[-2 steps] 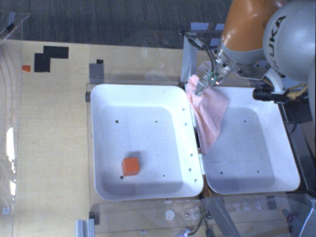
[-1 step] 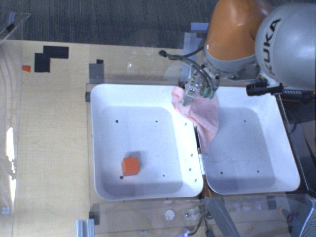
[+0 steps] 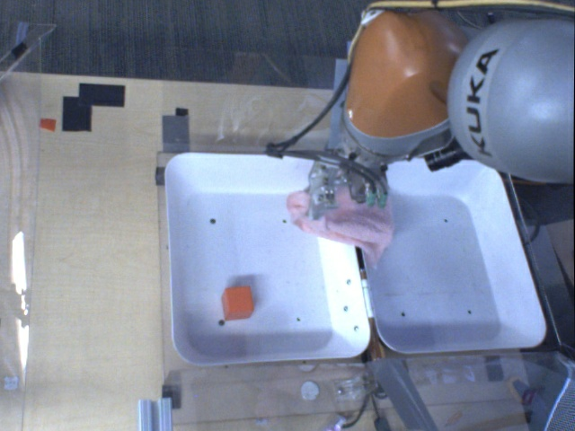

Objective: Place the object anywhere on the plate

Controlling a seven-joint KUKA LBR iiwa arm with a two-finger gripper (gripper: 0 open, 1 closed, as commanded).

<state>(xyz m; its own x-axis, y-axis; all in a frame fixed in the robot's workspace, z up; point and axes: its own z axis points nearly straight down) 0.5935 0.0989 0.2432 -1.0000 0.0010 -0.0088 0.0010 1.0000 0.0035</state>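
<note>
Nearest the camera, a small orange block (image 3: 238,303), matte and roughly cubic, sat flat on the smooth floor of the left white bin (image 3: 193,241) (a shallow tray with rounded corners and a few dark dots). Beside it lay the right white bin (image 3: 467,321), their rims touching along the middle. Farther back, a soft pink cloth-like object (image 3: 346,224) hung in folds over that shared rim, its long axis running from upper left to lower right. The metal hand (image 3: 341,194) sat at the object's upper end, with the pink material seemingly pinched between its fingers. Above rose the glossy orange band (image 3: 395,61) and the grey arm (image 3: 521,97), lettered "KUKA". The pale wooden desk (image 3: 81,259) carried black marks at its far left.
</note>
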